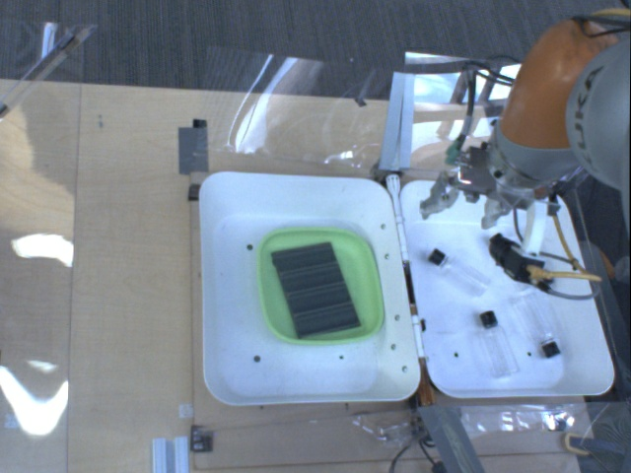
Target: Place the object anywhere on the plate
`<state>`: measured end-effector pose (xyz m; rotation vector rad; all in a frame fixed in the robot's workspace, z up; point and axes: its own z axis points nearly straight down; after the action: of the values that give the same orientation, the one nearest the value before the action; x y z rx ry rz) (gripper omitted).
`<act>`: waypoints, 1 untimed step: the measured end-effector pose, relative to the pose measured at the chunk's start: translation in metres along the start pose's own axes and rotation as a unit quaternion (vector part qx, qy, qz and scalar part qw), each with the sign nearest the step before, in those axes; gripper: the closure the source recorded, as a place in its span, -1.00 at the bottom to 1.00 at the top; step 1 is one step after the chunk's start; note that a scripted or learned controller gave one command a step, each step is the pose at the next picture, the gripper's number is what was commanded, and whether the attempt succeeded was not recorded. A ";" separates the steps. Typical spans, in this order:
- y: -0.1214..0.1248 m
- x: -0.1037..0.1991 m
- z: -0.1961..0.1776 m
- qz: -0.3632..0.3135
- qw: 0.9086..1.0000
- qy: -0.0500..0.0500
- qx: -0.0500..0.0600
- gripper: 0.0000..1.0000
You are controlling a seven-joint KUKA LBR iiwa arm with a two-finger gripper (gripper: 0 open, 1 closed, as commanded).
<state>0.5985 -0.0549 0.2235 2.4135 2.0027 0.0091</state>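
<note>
A dark grey ribbed rectangular block point(315, 289) lies flat in the middle of the green plate point(370, 294), which sits in the left white bin point(227, 264). My gripper point(461, 206) hangs over the far part of the right bin point(582, 363), well to the right of the plate. Its two fingers stand apart with nothing between them, so it is open.
Three clear vials with black caps point(435, 257) point(486, 318) point(549, 347) lie on the right bin's floor below the gripper. A black and yellow cable point(527, 267) trails from the wrist. A metal divider post point(397, 131) stands behind the seam between the bins.
</note>
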 end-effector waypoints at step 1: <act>0.016 0.012 -0.016 0.293 0.956 -0.001 0.001 -1.00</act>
<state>0.6162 -0.0456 0.2397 2.8967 1.2081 0.0086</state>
